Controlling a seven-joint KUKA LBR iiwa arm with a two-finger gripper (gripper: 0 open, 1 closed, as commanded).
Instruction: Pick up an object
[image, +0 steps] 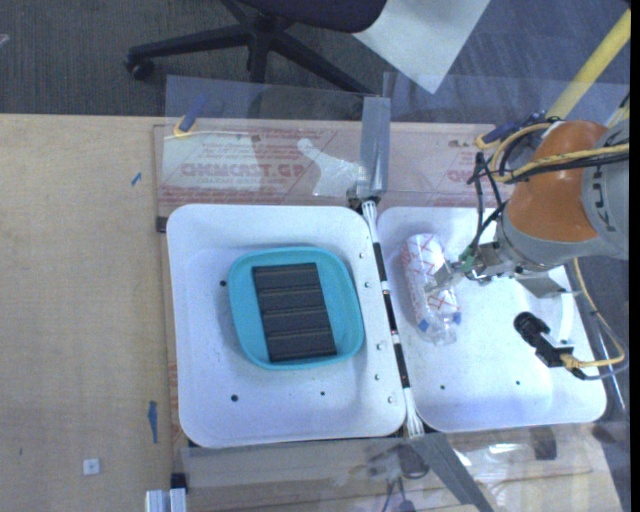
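- The plastic bottle (428, 285) lies on its side in the right bin (500, 385), at its left side, right of frame centre.
- The gripper (452, 272) is low, touching or just beside the bottle; I cannot tell how its jaws stand.
- Risk: the smooth, round bottle may roll or slip toward the middle rim close on its left.
- Open floor lies lower right; the left bin (200, 320) carries a teal tray (243, 300).

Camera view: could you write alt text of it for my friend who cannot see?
A grey robot arm with an orange band reaches from the right, its tool down at a clear plastic bottle lying in the right white bin. The left white bin holds a teal tray with a dark ridged block in it.
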